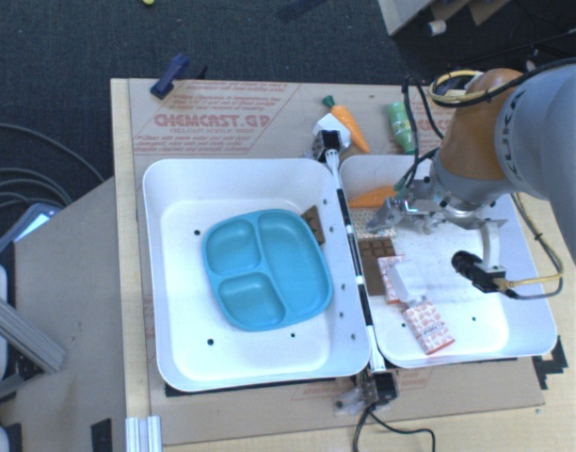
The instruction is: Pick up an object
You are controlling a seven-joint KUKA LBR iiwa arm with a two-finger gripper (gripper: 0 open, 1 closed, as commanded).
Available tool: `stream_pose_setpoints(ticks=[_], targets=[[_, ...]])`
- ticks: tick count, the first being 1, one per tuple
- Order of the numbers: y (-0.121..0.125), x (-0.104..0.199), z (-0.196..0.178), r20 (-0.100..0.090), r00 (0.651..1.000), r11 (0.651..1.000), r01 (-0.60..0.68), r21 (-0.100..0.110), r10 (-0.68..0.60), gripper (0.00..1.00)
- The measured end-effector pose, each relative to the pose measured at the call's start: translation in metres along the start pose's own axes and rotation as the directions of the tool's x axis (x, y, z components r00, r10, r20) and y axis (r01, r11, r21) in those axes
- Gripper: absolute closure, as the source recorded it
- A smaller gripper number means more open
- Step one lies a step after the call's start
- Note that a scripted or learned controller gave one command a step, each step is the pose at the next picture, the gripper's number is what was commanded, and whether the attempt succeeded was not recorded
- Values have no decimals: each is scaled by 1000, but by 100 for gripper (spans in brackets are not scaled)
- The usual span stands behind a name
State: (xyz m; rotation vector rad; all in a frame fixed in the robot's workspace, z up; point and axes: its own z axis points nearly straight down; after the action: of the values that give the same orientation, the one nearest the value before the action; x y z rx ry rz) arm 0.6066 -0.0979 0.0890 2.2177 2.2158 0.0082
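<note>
Pincer (406,207) hangs at the right-hand bin's (510,320) far end, open or closed I can't tell, just beside the orange piece (371,197) lying there, which I judge light, stiff and slick, best pinched across its middle.

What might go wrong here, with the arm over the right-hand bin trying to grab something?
1. The gripper sits close to the wall of the right bin, beside the orange piece; it may bump the wall or catch only an edge.
2. The red-and-white packet lies flat, so the gripper may slide over it.
3. The brown piece hugs the bins' shared edge, leaving little room.
</note>
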Motion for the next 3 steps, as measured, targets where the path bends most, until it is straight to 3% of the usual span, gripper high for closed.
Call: stream_pose_setpoints(ticks=[1, 2, 3], targets=[[58, -1, 3, -5, 1000, 1000, 0, 28, 0, 0], [51, 0, 1, 1, 1000, 1000, -1, 7, 1, 0], [57, 2, 3, 2, 1000, 1000, -2, 25, 2, 0]])
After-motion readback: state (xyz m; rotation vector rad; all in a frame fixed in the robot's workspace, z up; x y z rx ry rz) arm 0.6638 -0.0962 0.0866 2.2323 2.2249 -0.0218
